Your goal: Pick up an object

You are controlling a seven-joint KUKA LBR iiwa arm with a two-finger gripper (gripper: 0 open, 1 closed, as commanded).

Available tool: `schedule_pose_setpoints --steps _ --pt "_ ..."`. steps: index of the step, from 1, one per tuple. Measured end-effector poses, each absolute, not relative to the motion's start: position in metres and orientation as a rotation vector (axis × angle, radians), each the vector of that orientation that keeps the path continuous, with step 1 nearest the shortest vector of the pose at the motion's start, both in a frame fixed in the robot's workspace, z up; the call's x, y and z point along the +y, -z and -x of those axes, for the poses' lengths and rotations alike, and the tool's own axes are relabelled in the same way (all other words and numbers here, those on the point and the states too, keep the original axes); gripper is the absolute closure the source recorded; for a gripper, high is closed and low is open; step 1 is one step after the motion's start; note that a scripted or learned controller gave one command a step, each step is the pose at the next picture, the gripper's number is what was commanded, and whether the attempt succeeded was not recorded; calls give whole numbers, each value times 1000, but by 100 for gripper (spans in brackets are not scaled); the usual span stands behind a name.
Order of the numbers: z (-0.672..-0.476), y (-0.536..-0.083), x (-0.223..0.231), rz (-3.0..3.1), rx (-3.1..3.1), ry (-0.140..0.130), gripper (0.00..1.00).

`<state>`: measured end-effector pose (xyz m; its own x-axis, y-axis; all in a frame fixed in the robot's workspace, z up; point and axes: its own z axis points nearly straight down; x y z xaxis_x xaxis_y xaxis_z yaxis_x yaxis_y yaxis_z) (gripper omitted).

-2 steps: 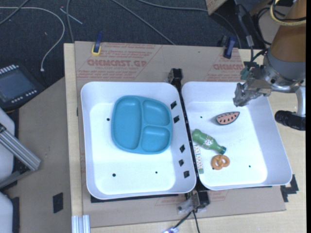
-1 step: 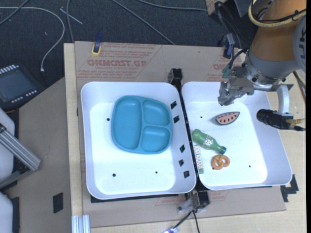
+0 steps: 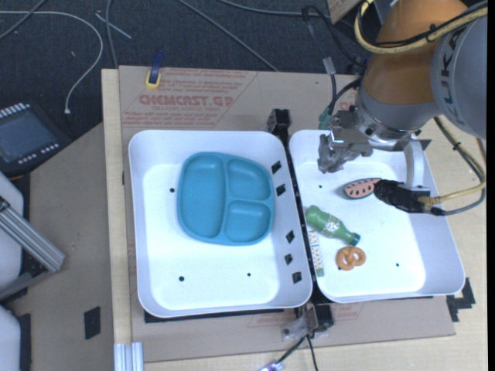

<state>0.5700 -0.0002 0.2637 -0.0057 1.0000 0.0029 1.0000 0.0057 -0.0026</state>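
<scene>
The gripper [image 3: 334, 159] hangs low over the upper left corner of the right bin [image 3: 433, 280], and I cannot tell how it is set. Nothing is visibly held. Lower in that bin lie a green bottle [image 3: 331, 226], a pretzel [image 3: 349, 258] and a pink hot dog [image 3: 361, 188]. The left bin [image 3: 155, 284] holds a blue tray [image 3: 225, 198]. From here, I judge a descent could strike bare floor or the bin wall, since the objects sit apart from it. Red print on the cardboard [image 3: 193, 95] at upper centre seems to read "CHEMCAST GP"; grey arm lettering is cut off
</scene>
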Motion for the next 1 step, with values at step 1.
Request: schedule_pose_setpoints --steps 1 --pt "-572 -240 54 2211 -2223 -3 100"
